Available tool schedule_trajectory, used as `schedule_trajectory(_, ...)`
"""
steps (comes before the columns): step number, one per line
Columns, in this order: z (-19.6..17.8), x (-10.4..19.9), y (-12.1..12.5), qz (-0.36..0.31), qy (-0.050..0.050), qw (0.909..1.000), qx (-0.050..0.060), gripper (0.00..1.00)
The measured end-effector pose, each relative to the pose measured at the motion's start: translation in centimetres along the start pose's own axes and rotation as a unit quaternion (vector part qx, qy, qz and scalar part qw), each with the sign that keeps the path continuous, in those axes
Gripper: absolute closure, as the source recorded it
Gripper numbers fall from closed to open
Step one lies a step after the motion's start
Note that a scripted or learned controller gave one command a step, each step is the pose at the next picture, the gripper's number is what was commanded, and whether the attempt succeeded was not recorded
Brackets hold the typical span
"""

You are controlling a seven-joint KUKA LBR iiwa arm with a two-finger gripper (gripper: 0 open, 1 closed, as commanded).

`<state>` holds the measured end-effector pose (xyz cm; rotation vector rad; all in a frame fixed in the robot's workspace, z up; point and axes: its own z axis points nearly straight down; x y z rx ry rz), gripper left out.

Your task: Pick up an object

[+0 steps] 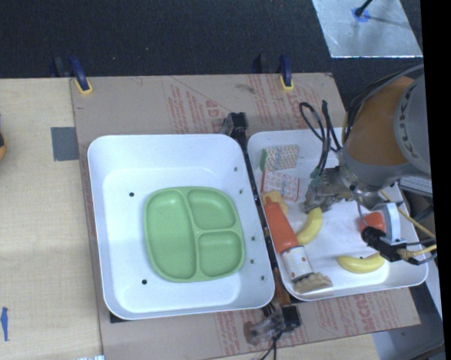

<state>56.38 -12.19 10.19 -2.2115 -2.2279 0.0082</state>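
Left bin [113, 222]: green divided plate [192, 233], centred. Right bin [406, 278]: orange bottle [283, 237] along left wall, one banana [312, 225] just beside it, second banana [361, 264] near front edge, printed packets [280, 170] at back. Gripper [319, 197] low over right bin, just above first banana; grip state not discernible.

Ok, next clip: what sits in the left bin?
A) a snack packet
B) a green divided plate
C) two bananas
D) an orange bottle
B: the green divided plate lies flat in the middle of the left bin, while the bananas and the orange bottle are in the right bin.
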Motion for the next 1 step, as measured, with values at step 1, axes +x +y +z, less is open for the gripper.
schedule_trajectory(1,-9.10,7.33,2.98,0.001,0.001,1.0000,-0.002,1.00)
